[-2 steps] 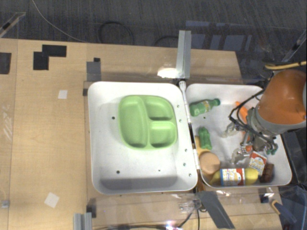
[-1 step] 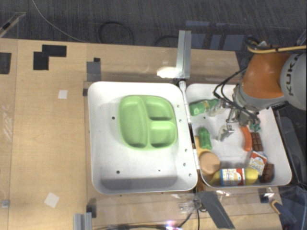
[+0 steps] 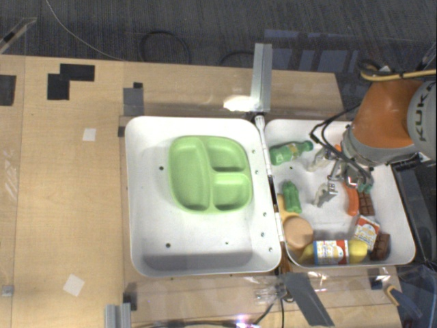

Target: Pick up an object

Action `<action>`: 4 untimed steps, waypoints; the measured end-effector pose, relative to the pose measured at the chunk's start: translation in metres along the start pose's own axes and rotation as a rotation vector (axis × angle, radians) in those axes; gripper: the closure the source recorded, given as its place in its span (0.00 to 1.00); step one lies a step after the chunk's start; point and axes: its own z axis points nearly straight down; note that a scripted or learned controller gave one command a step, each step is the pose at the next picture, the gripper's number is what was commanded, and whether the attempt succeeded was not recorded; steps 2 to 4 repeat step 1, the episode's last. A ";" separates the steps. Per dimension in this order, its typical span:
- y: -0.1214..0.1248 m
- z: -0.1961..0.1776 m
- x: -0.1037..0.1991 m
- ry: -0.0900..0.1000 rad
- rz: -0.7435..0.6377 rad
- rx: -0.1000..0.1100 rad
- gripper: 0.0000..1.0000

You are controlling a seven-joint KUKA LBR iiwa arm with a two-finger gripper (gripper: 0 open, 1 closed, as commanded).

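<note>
Jaws (image 3: 326,193) mid-bin — clear of walls

Wooden bench top (image 3: 61,203), light tan, with clear sheeting over it. Black rectangular marks (image 3: 69,79) near its far left corner; small pale square patches at (image 3: 89,134) and (image 3: 74,285).

Left white bin (image 3: 147,251) holds a green divided tray (image 3: 208,172), three compartments, lying flat near the bin's middle, nearer the far wall.

Grey metal upright bracket (image 3: 261,77) stands at the far edge, at the seam between the two bins. Smaller grey brackets at the left bin's far left corner (image 3: 133,101) and near left corner (image 3: 117,314).

Dark grey carpet (image 3: 171,12) beyond the bench, with a thin pale cable (image 3: 68,29) and a black cable loop (image 3: 166,46) lying on it.
</note>
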 end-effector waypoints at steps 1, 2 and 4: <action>-0.012 -0.001 0.022 0.000 0.025 0.000 0.00; -0.012 -0.001 0.022 0.000 0.025 0.000 0.00; -0.012 -0.001 0.022 0.000 0.025 0.000 0.00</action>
